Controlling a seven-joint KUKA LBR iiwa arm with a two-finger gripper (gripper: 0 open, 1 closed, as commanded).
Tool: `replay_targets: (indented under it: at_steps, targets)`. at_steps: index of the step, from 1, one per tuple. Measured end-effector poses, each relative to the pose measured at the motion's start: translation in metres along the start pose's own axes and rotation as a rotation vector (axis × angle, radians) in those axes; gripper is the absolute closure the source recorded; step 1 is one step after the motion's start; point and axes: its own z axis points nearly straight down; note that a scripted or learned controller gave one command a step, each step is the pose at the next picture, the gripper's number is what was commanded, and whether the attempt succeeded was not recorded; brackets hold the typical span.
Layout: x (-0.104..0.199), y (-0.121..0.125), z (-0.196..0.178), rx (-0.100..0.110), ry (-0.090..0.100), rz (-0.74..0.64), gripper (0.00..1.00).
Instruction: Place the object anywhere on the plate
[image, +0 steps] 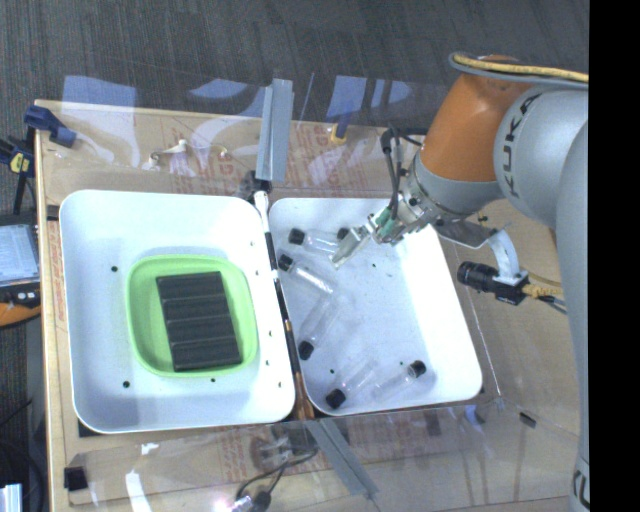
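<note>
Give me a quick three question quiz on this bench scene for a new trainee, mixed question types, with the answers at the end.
1. True or false: the green plate sits in the left bin.
2. Multiple choice: the clear vials with black caps lie in A) the left bin, B) the right bin, C) on the plate.
3. Fill in: the end effector is over the upper part of the ____ bin.

Key
1. True; a dark ribbed block lies on it.
2. B; several are scattered across its floor.
3. Right.
</note>
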Motion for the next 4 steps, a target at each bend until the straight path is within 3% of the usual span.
replay_targets:
  at_steps: [1, 2, 3, 4]
  targets:
    - [-0.052, -0.022, -0.009, 0.0, -0.001, 0.049, 0.0]
    - [-0.064, -0.034, -0.134, -0.001, -0.001, 0.144, 0.0]
    - [-0.07, -0.02, -0.213, -0.001, 0.0, 0.251, 0.0]
    - [-0.071, -0.019, -0.212, 0.0, -0.002, 0.364, 0.0]
